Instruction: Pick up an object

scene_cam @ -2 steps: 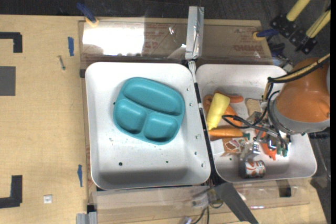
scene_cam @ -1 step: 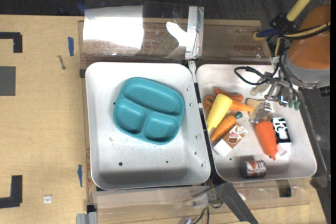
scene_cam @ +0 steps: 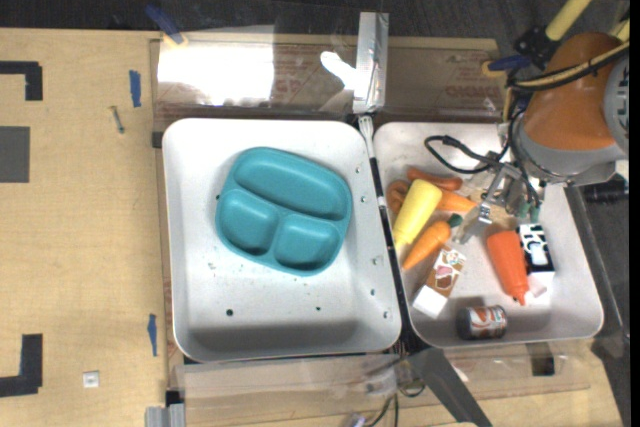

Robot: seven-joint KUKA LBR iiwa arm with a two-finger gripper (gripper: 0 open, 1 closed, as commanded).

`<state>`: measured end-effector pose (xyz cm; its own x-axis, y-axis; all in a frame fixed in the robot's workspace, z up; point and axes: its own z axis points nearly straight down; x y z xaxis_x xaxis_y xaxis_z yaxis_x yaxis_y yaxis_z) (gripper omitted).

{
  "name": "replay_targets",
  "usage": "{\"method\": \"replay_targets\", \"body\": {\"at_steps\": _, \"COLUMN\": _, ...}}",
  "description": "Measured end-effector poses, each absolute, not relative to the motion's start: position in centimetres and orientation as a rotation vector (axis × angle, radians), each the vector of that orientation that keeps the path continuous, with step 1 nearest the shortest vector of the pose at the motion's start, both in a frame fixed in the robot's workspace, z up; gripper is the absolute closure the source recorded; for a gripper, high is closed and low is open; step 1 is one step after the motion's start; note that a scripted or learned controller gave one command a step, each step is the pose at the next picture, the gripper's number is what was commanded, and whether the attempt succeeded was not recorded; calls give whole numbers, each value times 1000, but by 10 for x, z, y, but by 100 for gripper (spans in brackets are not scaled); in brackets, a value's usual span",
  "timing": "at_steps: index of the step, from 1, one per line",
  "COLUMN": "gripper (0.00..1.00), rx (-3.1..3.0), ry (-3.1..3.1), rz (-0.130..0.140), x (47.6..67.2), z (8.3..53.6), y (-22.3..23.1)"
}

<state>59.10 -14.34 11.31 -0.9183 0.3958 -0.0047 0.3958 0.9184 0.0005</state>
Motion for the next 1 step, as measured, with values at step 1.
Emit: {"method": "replay_targets", "body": {"at_steps": 1, "gripper": 0, "rx": 111, "ry": 3131, "rz": -6, "x": 583, "z": 89, "y": -95}}
